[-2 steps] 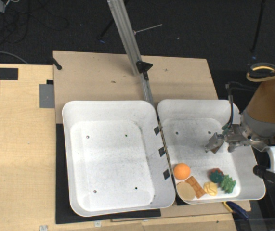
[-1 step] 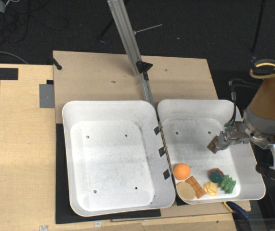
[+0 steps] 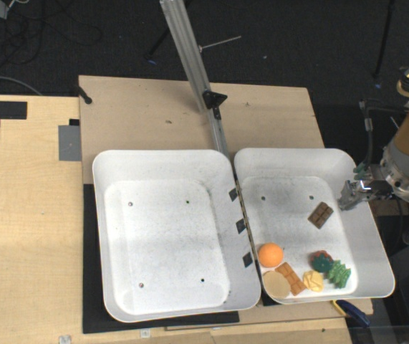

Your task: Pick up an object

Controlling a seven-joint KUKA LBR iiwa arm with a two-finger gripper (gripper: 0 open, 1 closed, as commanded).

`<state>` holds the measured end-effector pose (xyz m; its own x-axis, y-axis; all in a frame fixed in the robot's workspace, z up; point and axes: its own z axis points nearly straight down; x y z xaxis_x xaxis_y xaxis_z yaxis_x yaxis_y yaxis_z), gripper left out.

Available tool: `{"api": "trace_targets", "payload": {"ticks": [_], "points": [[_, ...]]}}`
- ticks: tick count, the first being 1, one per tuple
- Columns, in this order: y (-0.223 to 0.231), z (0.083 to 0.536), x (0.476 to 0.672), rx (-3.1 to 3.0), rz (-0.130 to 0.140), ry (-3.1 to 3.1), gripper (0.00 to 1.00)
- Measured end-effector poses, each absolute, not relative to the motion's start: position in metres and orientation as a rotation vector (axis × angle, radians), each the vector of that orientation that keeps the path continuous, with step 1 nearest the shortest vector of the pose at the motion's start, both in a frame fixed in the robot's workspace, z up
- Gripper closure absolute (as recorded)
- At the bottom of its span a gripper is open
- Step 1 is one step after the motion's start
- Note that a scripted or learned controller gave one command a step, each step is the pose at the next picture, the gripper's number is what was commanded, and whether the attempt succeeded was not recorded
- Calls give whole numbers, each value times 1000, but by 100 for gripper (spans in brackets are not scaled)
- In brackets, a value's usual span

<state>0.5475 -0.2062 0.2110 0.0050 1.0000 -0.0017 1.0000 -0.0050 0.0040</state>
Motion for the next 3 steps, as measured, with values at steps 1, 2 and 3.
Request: {"api": "trace_targets", "payload": {"ticks": [1,2,3], "points": [[-207,212,547,2227,-1,2217,100],[-157,208,554,2220,0,2229,100],[-105,221,572,2217,1,2228,100]]}}
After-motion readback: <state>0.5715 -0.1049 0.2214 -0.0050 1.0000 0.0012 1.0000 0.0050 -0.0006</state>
